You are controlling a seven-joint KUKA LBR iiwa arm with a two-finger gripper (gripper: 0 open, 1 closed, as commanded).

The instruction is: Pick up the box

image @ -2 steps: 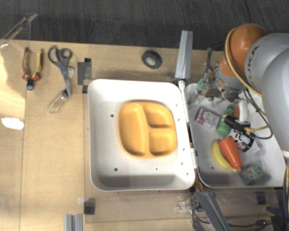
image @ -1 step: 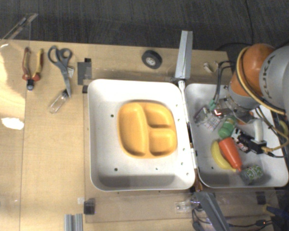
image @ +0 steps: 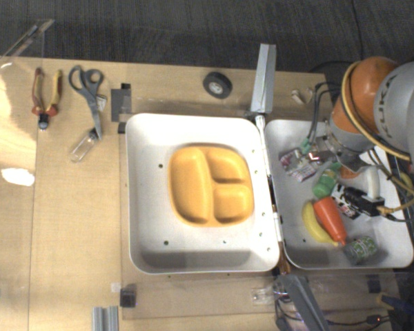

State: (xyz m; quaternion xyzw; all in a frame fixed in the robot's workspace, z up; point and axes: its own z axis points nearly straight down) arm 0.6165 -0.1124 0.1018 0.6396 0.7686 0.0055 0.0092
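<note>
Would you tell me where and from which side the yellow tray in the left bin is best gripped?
Probably from straight above, on the raised divider between its compartments: the yellow tray lies flat in the left bin, and its rounded outer edge slopes away, giving little to pinch.

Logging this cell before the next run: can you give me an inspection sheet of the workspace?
Surface: wooden bench bearing two white bins.
Job's things: box not clearly identifiable among right bin items.
Clutter: yellow divided tray in left bin; carrot, banana, green piece in right bin.
Grippers: arm over right bin; gripper obscured.
Cables: yellow and black, along the arm.
Surroundings: scissors, pliers, tape roll.
</note>
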